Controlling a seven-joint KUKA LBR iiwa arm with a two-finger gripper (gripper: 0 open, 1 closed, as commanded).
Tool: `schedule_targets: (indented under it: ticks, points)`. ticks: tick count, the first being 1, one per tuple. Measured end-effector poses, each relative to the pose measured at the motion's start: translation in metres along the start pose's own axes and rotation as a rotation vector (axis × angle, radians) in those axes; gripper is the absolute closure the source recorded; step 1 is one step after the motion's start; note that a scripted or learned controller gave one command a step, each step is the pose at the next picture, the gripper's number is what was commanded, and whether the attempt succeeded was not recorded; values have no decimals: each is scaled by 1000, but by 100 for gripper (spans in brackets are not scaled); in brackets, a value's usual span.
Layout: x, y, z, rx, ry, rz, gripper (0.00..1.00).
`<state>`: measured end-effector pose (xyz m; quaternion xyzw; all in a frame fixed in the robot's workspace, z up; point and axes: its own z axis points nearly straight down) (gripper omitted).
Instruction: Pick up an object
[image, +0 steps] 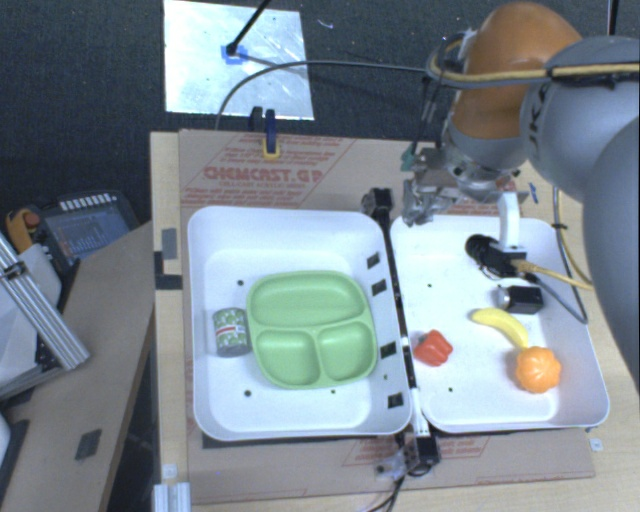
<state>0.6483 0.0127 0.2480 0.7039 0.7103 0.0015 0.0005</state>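
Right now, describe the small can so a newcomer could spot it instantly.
Find the left bin, the one holding the green divided tray. The can stands right at that tray's left edge, a short cylinder with a silver top and a green and white label. It is the bin's only small item; the fruit-like pieces lie in the right bin.

The bench (160, 300) bears a cardboard sheet (300, 165) under two white bins (290, 222).

Two bins sit side by side mid-frame. In the left bin (290, 225), a divided tray (310, 328) lies centrally with a small can (231, 331) touching its left edge. In the right bin (570, 400), a pepper (433, 347) lies lower left, a banana (502, 325) to its right, and an orange (537, 369) just below the banana. The gripper (424, 207) hangs over that bin's upper left corner.
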Motion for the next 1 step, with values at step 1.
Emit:
schedule_targets:
  ticks: [1]
  points:
    - [60,7,18,1,0,-1,100]
